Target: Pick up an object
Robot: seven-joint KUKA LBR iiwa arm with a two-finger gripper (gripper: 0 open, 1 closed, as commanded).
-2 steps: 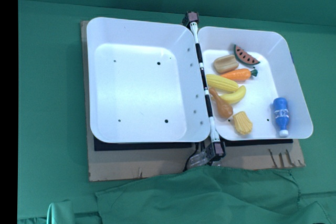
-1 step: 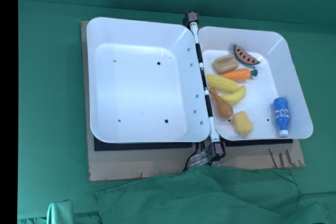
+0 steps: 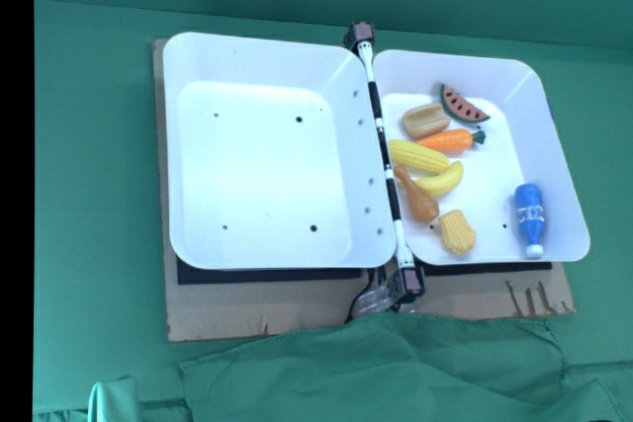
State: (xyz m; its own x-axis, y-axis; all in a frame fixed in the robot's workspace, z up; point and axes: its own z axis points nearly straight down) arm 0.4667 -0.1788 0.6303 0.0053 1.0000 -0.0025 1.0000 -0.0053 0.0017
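The right bin [image 3: 539, 128] holds several toy foods. A watermelon slice [image 3: 462, 104] lies at the back, with a bread roll [image 3: 425, 121] and a carrot [image 3: 450, 141] just in front of it. Below them lie a corn cob [image 3: 415, 156], a banana [image 3: 441, 181], a brown drumstick [image 3: 416, 197] and a small yellow corn piece [image 3: 456, 231]. A blue bottle [image 3: 529, 218] lies by itself near the bin's right wall.
The left bin [image 3: 198, 64] sits beside the right one, with a black-and-white rod [image 3: 381, 153] running along the seam between them. Both rest on a cardboard sheet [image 3: 227, 311]. Green cloth [image 3: 396, 376] bunches at the front edge.
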